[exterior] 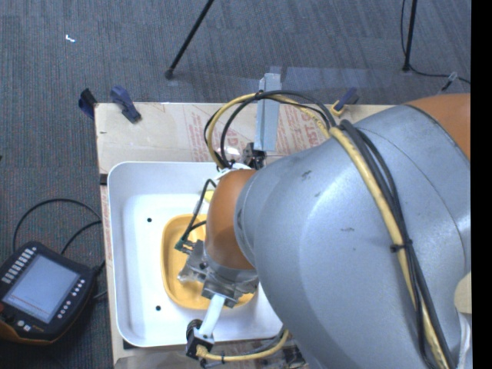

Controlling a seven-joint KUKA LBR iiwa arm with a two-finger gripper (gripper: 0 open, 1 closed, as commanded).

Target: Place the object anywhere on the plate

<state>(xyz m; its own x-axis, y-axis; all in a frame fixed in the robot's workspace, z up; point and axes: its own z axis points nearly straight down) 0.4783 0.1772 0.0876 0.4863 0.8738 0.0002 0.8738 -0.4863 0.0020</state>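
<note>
**Arm bulk covers the plate; pincer state unreadable**

The grey arm [361, 237] fills the right and centre of the frame, its orange band [227, 221] sitting over the middle of the left white bin [127, 244]. Below the band the wrist hardware comes down over the yellow plate [173, 256], which lies in the bin's centre-left area with only its left part exposed. The pincer [219, 287] is seen from above and behind, just over the plate's lower right portion; whether it is spread or closed, or has anything in it, I cannot tell. The object to be placed cannot be made out.

A yellow cable [231, 118] loops above the wrist. The table [169, 129] shows a cardboard-coloured top in the upper centre, with blue clamps [123, 102] at its upper left edge. A teach pendant [42, 290] lies on the grey carpet at the lower left.
</note>
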